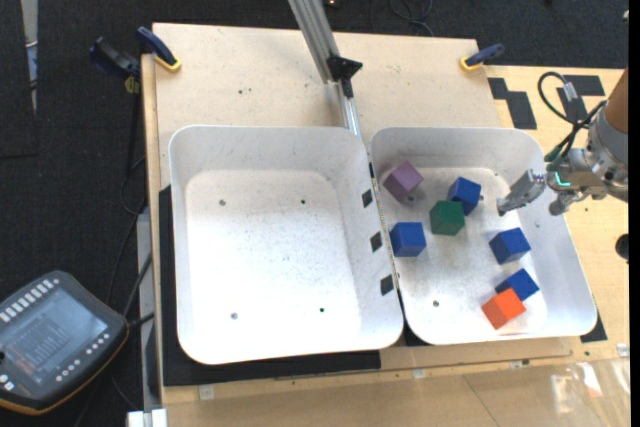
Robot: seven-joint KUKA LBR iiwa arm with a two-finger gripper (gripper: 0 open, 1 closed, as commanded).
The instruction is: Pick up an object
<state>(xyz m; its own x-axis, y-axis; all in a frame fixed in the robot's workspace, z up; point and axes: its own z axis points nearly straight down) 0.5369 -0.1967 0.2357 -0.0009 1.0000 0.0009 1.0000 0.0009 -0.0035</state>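
Orange cube (503, 309) sits nearest us in the right bin (575, 267), touching a blue cube (520, 284). We see the tool (537, 192) at the bin's right edge, fingers look spread, gripping nothing. Nearest pick: blue cube (509, 244) just below it. Risks we judge: green cube (447, 217) and another blue cube (465, 192) touch, so a descent there could jam or shove both; wall contact too.
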